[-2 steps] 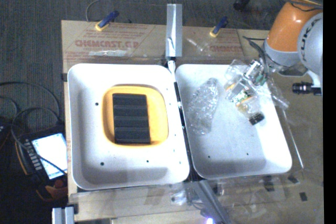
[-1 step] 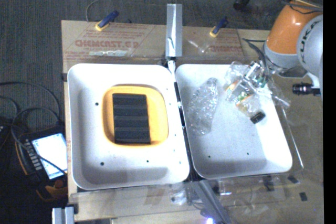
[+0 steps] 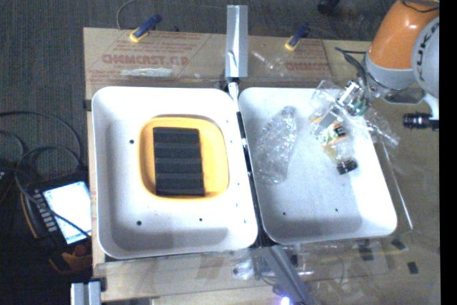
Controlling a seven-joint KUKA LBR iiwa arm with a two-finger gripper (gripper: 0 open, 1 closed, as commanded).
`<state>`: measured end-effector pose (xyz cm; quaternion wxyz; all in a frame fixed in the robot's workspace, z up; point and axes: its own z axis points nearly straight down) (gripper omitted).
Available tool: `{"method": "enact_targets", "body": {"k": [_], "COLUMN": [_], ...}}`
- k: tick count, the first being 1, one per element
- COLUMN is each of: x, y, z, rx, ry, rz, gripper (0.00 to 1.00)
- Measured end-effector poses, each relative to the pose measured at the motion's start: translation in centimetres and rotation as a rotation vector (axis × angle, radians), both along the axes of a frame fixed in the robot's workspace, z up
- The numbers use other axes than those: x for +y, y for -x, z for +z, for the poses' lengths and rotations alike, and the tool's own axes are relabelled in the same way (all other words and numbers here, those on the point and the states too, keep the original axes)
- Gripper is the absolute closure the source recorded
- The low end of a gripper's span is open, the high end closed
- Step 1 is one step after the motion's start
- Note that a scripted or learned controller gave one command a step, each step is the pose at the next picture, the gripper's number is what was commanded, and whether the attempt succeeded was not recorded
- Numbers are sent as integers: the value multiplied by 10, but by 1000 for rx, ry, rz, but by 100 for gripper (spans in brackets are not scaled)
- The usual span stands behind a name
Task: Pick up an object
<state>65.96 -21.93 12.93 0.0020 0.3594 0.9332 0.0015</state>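
A crumpled clear plastic bottle [image 3: 277, 142] lies in the right bin [image 3: 321, 221], near its left wall and pointing away from me. A yellow tray with a black ridged block [image 3: 178, 159] in it sits in the middle of the left bin [image 3: 114, 153]. My gripper [image 3: 338, 141] reaches down into the right bin's far right part, to the right of the bottle and apart from it. It is wrapped in clear plastic, with a small dark tip low near the bin floor. Nothing is seen held in it.
The arm's orange band [image 3: 400, 39] hangs over the right bin's far right corner. A metal divider [image 3: 236, 46] stands behind the gap between the bins. Two blue-and-yellow clamps [image 3: 145, 27] hold the cardboard at the back. Cables and a tablet [image 3: 66, 207] lie on the floor at left.
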Motion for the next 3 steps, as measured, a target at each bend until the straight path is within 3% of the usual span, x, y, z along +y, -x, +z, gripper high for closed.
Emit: {"method": "enact_targets", "body": {"k": [1, 2, 3], "x": [-1, -2, 1], "y": [-3, -2, 1], "z": [-21, -23, -24], "rx": [-3, -15, -26], "ry": [2, 7, 10], "rz": [152, 172, 308], "gripper": [0, 0, 0]}}
